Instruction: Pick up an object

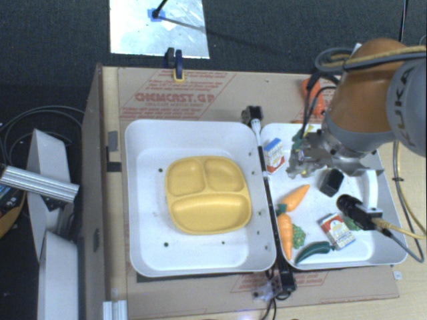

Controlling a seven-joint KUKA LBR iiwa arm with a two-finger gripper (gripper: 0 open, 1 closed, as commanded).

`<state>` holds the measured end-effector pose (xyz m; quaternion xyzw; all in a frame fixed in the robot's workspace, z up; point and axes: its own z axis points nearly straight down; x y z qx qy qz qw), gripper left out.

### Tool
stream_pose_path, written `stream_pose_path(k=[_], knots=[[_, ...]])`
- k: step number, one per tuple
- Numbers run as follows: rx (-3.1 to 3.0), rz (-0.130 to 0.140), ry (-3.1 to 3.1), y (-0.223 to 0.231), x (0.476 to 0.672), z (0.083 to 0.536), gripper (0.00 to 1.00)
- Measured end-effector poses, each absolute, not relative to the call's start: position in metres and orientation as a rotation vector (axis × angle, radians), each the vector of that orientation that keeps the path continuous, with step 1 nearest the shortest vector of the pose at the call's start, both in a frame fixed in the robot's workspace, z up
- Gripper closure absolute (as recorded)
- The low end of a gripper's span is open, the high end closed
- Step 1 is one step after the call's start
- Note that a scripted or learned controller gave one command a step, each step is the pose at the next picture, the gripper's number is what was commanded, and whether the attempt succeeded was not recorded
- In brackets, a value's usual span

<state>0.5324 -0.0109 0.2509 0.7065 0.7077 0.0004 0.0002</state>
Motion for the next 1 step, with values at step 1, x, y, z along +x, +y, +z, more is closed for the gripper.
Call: stream_pose_path(k=[1], knots=[[2.216,0.003,2.226,0.0131,0.5066,0.2899,1.00]])
